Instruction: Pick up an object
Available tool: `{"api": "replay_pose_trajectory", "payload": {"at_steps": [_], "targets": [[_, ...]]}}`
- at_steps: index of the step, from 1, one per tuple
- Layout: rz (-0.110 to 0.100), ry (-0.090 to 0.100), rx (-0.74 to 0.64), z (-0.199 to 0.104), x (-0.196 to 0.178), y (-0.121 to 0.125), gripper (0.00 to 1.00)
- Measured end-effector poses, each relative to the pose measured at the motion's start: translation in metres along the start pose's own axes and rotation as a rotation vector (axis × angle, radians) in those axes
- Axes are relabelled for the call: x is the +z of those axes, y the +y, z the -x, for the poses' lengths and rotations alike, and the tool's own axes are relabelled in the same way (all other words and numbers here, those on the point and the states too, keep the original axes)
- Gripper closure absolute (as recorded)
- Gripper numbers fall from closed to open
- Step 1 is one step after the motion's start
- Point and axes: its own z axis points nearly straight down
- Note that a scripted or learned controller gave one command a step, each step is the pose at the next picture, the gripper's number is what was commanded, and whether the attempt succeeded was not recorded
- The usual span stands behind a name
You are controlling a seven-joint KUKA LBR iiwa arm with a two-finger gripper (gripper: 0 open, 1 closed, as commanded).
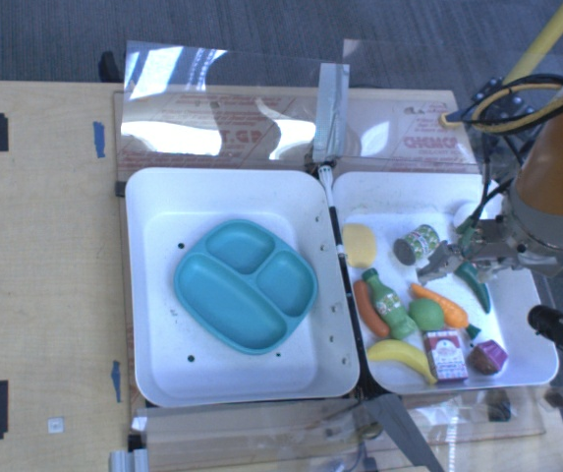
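Observation:
The right bin holds several toy foods: a yellow lemon, a small tin can, a green bottle, an orange sausage, a carrot, a green lime, a banana, a red box, a purple piece and a dark green chili. My gripper hangs low over the bin's right middle, just right of the can and above the carrot. The chili lies partly under it.
The left bin holds a blue divided plate. A clear shield stands behind both bins. Cables and a yellow hose trail from the arm at the upper right.

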Motion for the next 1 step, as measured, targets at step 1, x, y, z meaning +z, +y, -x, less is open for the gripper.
{"api": "replay_pose_trajectory", "payload": {"at_steps": [1], "targets": [[0.034, -0.008, -0.238, 0.0169, 0.1155, -0.0093, 0.00]]}}
